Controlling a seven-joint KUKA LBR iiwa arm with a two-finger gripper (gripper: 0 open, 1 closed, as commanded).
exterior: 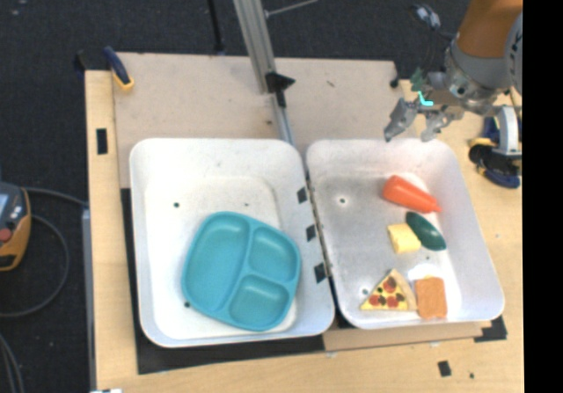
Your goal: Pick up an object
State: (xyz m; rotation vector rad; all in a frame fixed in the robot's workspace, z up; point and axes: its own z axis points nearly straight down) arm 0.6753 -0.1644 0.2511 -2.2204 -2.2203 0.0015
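Observation:
My gripper (413,125) hangs above the far edge of the right bin (352,233), its two fingers spread open with nothing between them. Below it in that bin lie an orange carrot (410,193), a dark green vegetable (427,231), a yellow block (404,238), a pizza slice (389,294) and an orange-brown slab (431,297). The carrot is the nearest, a short way in front of the fingertips.
The left bin (158,171) holds a teal divided plate (242,270). An aluminium post (251,13) rises behind the bins at the middle. A blue-and-yellow clamp (118,68) sits at the bench's far left corner, and blue gear (499,149) lies right of the arm.

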